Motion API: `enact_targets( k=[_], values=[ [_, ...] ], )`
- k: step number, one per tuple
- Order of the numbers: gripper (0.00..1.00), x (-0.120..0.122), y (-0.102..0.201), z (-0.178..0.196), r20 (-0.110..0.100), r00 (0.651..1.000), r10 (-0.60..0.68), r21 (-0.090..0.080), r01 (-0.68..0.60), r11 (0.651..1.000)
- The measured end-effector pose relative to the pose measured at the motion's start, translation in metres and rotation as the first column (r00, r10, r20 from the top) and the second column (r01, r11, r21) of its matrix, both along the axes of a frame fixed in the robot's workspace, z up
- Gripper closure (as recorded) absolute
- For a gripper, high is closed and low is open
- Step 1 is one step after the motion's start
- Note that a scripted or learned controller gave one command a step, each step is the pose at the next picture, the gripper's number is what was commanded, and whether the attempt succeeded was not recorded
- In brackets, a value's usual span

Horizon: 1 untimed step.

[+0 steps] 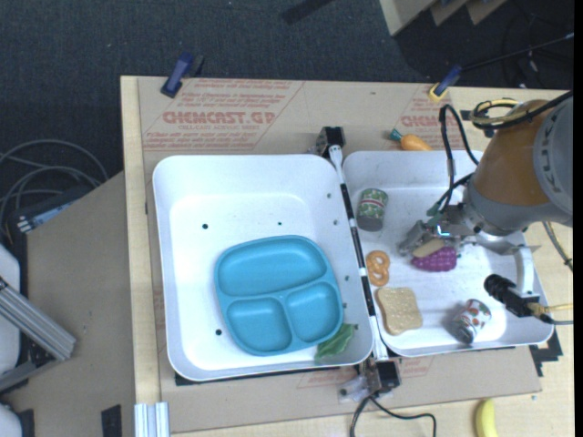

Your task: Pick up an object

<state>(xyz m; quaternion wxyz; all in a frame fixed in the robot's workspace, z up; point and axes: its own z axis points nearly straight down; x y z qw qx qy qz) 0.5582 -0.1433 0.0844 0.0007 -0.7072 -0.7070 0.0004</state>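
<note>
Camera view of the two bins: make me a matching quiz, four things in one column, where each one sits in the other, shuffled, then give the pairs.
Things:
1. blue plate
2. can
3. toast slice
4. grapes

Places:
A. right bin, near front edge
B. middle of left bin
C. right bin, just below the pincer
D. right bin, back left corner area

Pairs: 1-B, 2-D, 3-A, 4-C

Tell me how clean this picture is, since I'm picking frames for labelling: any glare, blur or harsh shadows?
Camera view: soft even light, shadows faint. The white bins look bright, nearly washed out, yet the blue tray stays distinct. The end effector by the purple grapes is soft and hard to read. Small items like the pretzel lack fine detail.
</note>
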Motion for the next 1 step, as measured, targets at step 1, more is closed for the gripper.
enact_targets(
  k=[1],
  values=[
    [1.0,0.0005,0.0003,0.01,0.002,1.0,0.0,0.0,0.0,1.0]
  ],
)
